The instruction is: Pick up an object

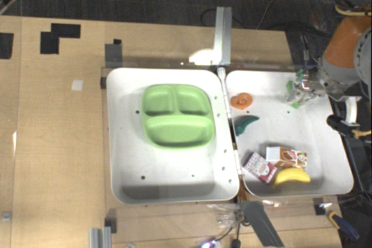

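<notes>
- Yellow plastic banana [292,176] at right bin's [325,142] front, touching snack packets [273,162].
- Gripper [299,92] over bin's back right; fingers' opening: cannot tell.

Arm [349,49] cut by right edge; hand [299,90] too small.

1. A single fixed camera looks down on the bench [52,142] from above, at a slant — the far edge sits at the top of the frame and dark floor shows beyond it.
2. It stands far enough back to take in both bins whole: the left bin [125,183] near the middle, the right bin [331,177] toward the right side.
3. The arm [349,49] enters from the right edge — its upper part is cut off by the frame.
</notes>
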`<state>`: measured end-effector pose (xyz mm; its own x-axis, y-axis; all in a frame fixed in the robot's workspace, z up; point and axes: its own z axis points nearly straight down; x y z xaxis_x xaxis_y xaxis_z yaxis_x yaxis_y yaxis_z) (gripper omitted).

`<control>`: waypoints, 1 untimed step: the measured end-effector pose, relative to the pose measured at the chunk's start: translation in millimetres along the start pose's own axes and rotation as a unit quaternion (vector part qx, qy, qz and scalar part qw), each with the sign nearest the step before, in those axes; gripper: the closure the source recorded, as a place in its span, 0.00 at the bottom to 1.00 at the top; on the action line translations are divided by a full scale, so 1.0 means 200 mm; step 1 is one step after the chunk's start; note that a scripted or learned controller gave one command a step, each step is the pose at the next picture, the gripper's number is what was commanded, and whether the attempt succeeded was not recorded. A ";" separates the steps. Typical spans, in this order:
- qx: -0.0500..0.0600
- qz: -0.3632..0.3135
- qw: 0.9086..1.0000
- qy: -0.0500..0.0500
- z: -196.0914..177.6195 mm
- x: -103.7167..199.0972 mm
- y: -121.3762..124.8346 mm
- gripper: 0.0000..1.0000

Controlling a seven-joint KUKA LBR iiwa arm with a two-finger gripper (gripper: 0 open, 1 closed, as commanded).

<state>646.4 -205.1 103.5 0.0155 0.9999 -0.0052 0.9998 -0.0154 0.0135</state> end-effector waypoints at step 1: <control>0.003 0.018 1.000 0.002 -0.58 0.36 -0.06 1.00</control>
<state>634.7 -131.8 219.2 0.0522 0.9986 0.0001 0.9986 -0.0522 0.0076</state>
